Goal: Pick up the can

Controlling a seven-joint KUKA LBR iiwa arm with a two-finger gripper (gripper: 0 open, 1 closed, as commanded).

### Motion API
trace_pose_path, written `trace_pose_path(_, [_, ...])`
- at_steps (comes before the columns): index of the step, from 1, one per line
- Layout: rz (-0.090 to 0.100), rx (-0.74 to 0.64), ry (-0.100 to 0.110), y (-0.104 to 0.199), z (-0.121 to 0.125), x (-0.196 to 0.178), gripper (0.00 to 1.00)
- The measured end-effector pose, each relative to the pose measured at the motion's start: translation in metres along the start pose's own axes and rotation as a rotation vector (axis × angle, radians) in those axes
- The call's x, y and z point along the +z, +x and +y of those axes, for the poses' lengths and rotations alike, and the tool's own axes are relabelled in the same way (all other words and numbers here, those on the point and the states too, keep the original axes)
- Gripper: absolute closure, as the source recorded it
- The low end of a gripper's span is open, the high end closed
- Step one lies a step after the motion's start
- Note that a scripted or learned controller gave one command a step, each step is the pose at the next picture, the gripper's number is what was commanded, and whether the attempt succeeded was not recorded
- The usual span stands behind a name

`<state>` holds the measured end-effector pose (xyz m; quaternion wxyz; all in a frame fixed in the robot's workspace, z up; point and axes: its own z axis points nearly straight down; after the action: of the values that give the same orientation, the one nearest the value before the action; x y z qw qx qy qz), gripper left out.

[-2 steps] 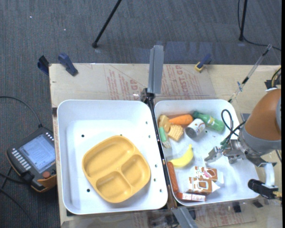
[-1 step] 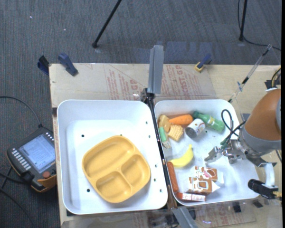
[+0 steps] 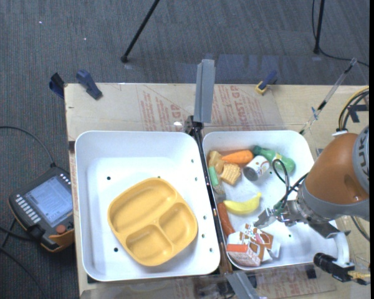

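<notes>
While one can [image 3: 257,167] lies in right bin [image 3: 302,143], gripper [image 3: 266,217] hovers near one banana [image 3: 242,204]; grip state unclear.

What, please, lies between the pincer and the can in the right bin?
In the camera view, bare white bin floor separates the pincer from the can; the banana lies just left of that line.

The arm [image 3: 352,167] is a chunky thing: smooth grey shell with a big rounded orange band [image 3: 338,174] wrapping the segment above the wrist. Below that sits a darker grey wrist collar. The pincer [image 3: 269,215] is small, metallic, silver-grey and kinda bony looking. A thin black cable [image 3: 280,174] loops up off it near the wrist.
</notes>
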<state>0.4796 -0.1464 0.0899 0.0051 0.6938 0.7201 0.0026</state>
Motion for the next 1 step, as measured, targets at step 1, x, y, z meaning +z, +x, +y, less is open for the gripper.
trace_pose_path(1, [0.001, 0.004, 0.002, 0.0023, -0.0006, 0.0006, 0.0])
